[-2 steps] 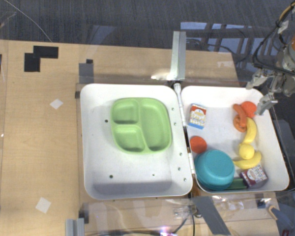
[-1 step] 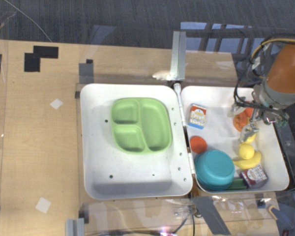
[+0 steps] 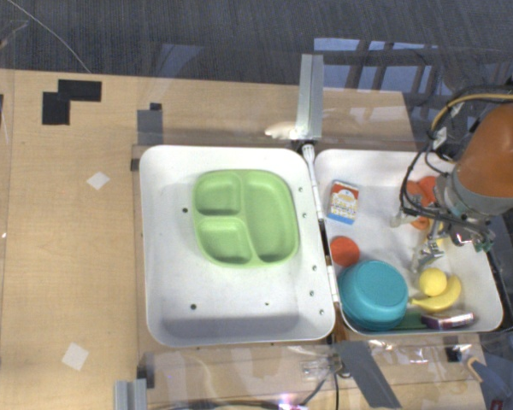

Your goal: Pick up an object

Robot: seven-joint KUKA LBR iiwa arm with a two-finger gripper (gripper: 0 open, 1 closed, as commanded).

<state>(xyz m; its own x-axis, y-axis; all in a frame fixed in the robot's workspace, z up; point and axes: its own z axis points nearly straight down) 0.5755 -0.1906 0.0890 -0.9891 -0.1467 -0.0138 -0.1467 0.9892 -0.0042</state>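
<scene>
I am reaching in from the right, my wrist hanging over the right bin [image 3: 494, 290], and my hand [image 3: 429, 254] is pointing down toward the clutter at its near end. Whether my hand is open or closed I cannot tell (from this slant the metal parts blur together), and nothing is visibly caught in it.

Just below my hand a lemon [image 3: 433, 281] is sitting against a banana [image 3: 445, 295], the two touching, so I am judging one of them to be the thing I am going for. A purple piece [image 3: 449, 319], perhaps an eggplant, is lying along the front wall beside them. Left of the fruit a teal bowl [image 3: 374, 292] is taking up the near left corner, with a small red-orange ball [image 3: 344, 249] resting just behind it. A little carton [image 3: 343, 202] is lying flat toward the far left of this bin, well apart from the rest. Something orange [image 3: 422, 190] is peeking out behind my cables; I cannot say what.

The left bin [image 3: 167, 307] is carrying a green divided plate [image 3: 244, 216].

Since the fruit is crowded into the corner by the bowl and the wall, I am thinking a straight-down approach is suiting best, though the lemon could roll away when touched.
</scene>
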